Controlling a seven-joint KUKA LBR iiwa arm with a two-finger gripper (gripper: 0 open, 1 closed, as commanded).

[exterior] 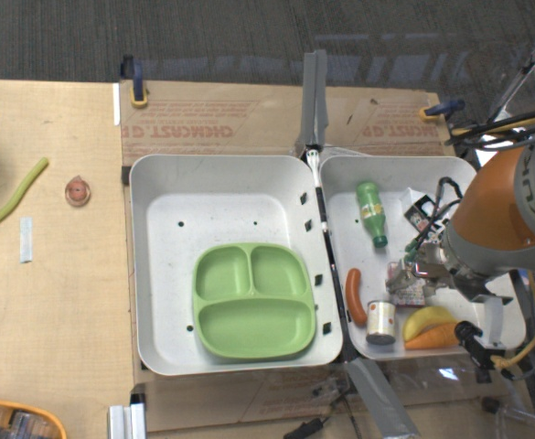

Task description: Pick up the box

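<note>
left bin [157, 245]: has a green divided plate [253, 300] sitting toward its front right
right bin [340, 176]: green bottle [371, 213] lying near the back, red sausage [355, 297] by the left wall, small can [380, 322] just beside it, banana [429, 318] and carrot [432, 337] at the front
bench, left side: green bean [11, 199], little pink thing [78, 191], small pale strip [26, 240]
back edge: clamps at [137, 88] and [441, 111]
</note>
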